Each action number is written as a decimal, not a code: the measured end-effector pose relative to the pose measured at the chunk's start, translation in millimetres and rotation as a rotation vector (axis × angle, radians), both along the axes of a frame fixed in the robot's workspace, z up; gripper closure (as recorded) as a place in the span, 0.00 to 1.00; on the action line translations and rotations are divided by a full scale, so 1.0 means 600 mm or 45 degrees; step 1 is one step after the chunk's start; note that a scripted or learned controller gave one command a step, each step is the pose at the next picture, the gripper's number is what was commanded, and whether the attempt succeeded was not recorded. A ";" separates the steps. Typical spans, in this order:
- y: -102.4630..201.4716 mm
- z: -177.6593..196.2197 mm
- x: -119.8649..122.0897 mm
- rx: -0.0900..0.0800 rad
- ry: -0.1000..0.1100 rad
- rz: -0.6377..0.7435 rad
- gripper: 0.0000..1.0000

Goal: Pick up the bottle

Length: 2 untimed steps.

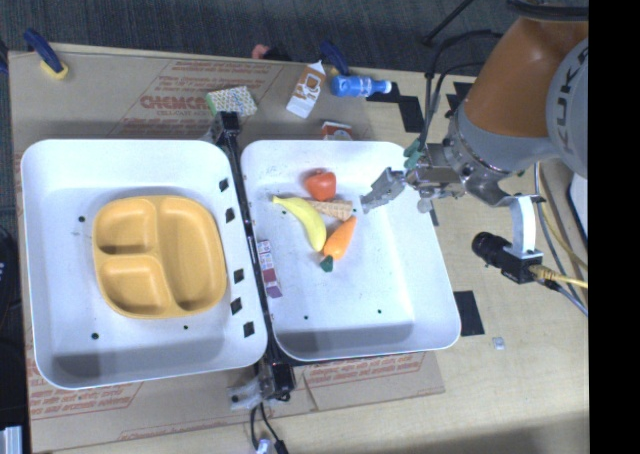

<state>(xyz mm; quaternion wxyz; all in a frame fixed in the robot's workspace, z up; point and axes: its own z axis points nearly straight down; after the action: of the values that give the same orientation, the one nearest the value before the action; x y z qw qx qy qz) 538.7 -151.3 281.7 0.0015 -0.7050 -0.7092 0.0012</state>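
Observation:
The bottle [358, 87] is small and blue with a pale cap end. It lies on its side on the cardboard behind the right bin [425, 282], outside both bins. My gripper [384, 188] hangs over the right bin's right half, near its back, just right of the food items. It is well in front of the bottle and apart from it, and I see nothing held in it. The grey arm with its orange band [520, 72] comes in from the right.
In the right bin lie a tomato [321, 183], a banana [305, 220], a carrot [339, 239] and a beige wafer [336, 210]. The left bin [50, 342] holds a yellow divided plate [160, 254]. A small carton [308, 90], a patterned packet [232, 100] and a small box [336, 129] lie near the bottle.

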 end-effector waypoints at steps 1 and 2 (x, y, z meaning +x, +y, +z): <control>0.061 0.169 0.116 -0.001 -0.003 -0.257 0.00; 0.062 0.186 0.116 -0.003 0.001 -0.248 1.00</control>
<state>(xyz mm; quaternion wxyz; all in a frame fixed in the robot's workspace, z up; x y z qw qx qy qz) 608.3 -113.9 393.1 0.0011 -0.7705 -0.6375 0.0019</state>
